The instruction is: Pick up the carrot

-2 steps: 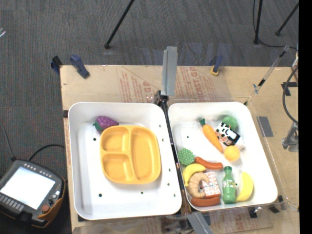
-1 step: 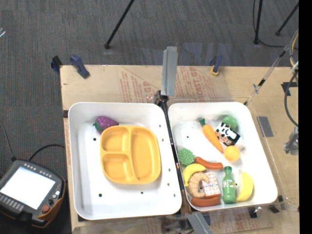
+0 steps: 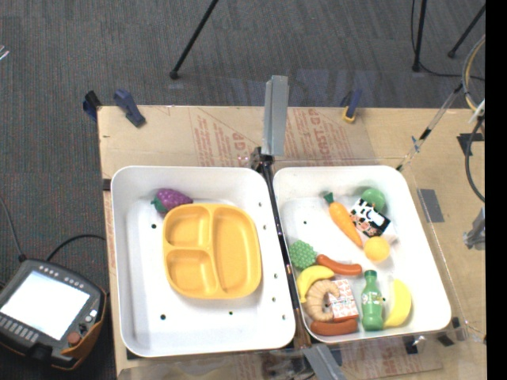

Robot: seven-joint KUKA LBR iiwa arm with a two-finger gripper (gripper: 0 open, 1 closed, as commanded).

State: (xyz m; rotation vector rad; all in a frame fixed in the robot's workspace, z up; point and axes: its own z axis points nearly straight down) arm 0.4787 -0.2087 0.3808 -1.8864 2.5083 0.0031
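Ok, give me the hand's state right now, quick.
Hand: cannot be told from this view. The carrot lies in the right bin, with nothing gripping it.

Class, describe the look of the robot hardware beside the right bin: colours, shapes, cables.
Past the right bin, at the view's right edge, stands a slim pale grey piece, with thin dark cables curving above it. Too little shows to tell whether it belongs to the arm.
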